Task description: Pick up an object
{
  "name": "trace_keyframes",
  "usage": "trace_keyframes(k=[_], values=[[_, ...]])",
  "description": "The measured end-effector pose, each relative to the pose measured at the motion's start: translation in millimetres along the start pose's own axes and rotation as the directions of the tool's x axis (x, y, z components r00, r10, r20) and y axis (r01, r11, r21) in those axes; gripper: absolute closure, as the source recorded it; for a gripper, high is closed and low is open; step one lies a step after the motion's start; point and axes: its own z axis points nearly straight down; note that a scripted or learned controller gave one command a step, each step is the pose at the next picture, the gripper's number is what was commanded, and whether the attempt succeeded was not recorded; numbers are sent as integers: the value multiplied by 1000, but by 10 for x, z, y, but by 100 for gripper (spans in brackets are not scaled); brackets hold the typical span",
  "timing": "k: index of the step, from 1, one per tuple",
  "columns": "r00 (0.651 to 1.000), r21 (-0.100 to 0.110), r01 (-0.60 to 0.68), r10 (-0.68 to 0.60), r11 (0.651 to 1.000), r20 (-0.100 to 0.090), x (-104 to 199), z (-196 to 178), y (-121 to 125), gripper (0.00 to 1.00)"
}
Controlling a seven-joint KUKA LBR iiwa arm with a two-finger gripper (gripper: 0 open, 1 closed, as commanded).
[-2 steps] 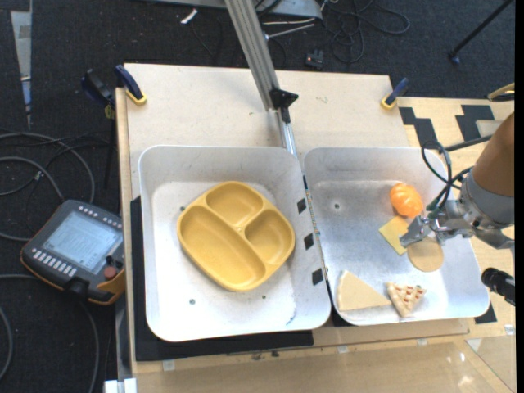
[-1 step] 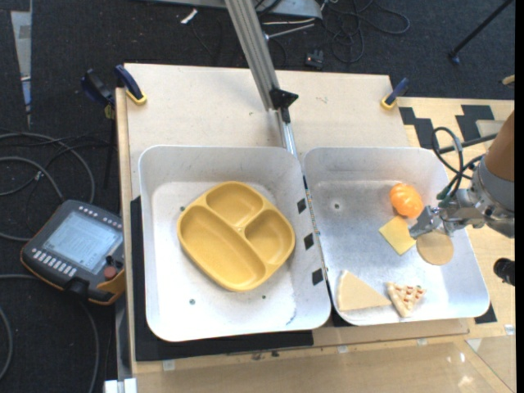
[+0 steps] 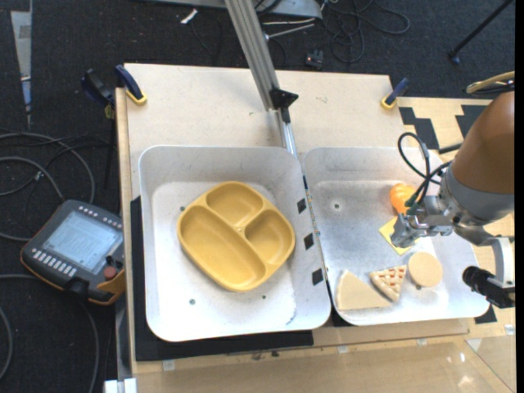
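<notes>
My gripper [image 3: 406,234] is low in the right bin [image 3: 352,178], right over a flat yellow piece [image 3: 388,233] whose corner sticks out to its left. Just behind the gripper, close to the wrist, lies an orange ball-like object [image 3: 400,196]. In front of the gripper sit a round tan disc [image 3: 424,270], a waffle-patterned pizza slice [image 3: 390,281] and a tan wedge [image 3: 359,292], all near the bin's front edge. The arm's body hides the far right part of this bin.
The left bin [image 3: 164,219] holds a yellow divided plate [image 3: 237,234]. A slanted metal pole [image 3: 260,56] comes down to the seam between the bins. A teach pendant [image 3: 75,248] lies on the floor left of the bench.
</notes>
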Motion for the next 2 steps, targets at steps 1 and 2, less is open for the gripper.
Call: trace_keyframes(k=[1, 2], values=[[1000, -3, 1, -1, 1000, 1, 595, -117, 64, 100], [1000, 0, 1, -1, 1000, 0, 1178, -56, 42, 100]])
